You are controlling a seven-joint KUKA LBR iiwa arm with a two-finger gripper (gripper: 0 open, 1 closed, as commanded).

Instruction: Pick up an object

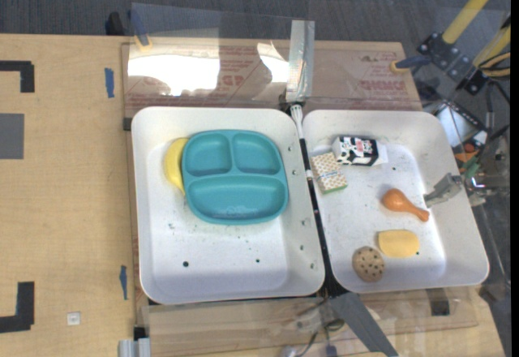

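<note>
The right bin (454, 266) holds several small objects. A black-and-white cow-patterned carton (357, 150) lies at the back, with a small checkered packet (328, 172) to its left. An orange drumstick-shaped toy (403, 204) lies in the middle, a yellow wedge (398, 243) sits nearer the front, and a round speckled cookie (368, 263) is front left of it. My gripper (446, 187) sits low at the bin's right rim, just right of the drumstick, mostly cut off by the view's edge. It is not touching any object that I can see.
The left bin (162, 266) carries a teal divided plate (235, 175) lying over a yellow object (173, 162). A clear panel and metal bracket (300, 63) stand behind the bins. Cables and a yellow-handled fixture (466, 15) crowd the right side.
</note>
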